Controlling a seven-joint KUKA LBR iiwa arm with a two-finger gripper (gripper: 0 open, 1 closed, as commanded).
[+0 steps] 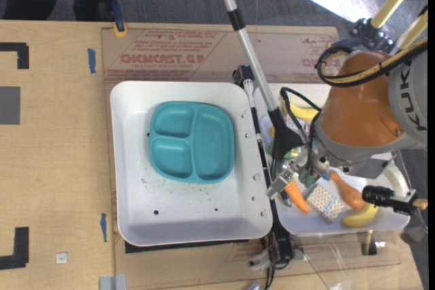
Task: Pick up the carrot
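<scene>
A small orange carrot (296,198) lies at the near left of the right bin (299,224), right below my gripper (289,178). The gripper hangs low over that bin's left edge and touches or nearly touches the carrot's upper end. I cannot tell whether the carrot is in its grasp. A second orange tapered piece (348,191) lies further right, partly under the arm's orange band (357,102). The arm hides most of the right bin.
The left bin (136,214) holds a teal divided plate (192,141). In the right bin a speckled pale block (323,202) and a yellow banana (360,216) lie near the carrot, with another yellow item (304,112) at the back. A metal pole (238,24) slants across the bins' divide.
</scene>
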